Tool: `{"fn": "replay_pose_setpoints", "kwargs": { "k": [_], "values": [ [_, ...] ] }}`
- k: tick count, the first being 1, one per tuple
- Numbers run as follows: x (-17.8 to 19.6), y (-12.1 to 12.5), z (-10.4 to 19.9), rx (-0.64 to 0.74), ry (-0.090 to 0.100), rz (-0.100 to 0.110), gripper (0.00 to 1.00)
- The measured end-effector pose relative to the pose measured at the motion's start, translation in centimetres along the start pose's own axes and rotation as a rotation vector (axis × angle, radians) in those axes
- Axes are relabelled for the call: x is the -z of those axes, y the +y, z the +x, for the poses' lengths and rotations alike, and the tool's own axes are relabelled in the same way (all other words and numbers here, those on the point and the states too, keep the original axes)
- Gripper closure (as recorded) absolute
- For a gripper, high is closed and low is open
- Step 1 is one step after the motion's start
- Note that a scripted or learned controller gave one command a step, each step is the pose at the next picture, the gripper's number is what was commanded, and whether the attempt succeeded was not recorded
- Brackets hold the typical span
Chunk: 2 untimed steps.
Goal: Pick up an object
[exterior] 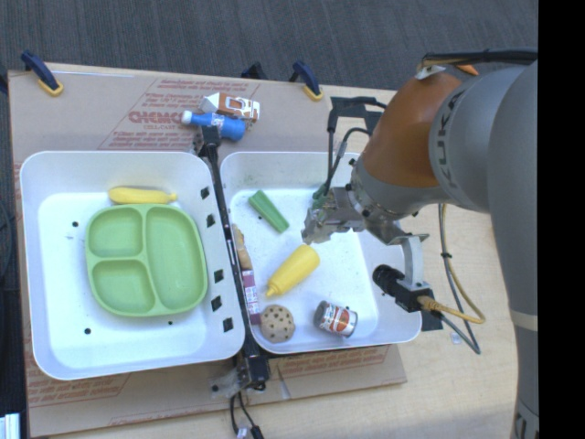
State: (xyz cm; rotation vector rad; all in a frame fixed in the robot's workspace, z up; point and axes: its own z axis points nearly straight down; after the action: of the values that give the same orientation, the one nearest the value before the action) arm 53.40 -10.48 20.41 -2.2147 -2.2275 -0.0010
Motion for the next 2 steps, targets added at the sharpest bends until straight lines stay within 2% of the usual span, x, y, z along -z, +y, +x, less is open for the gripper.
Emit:
{"fn": "replay_pose_setpoints", "kwargs": {
  "k": [1, 2],
  "values": [
    [-0.1, -0.1, 0.0, 0.0, 0.0, 0.002, 0.0],
    [-1.1, 1.2, 1.7, 0.002, -0.001, 0.002, 0.0]
  ]
}}
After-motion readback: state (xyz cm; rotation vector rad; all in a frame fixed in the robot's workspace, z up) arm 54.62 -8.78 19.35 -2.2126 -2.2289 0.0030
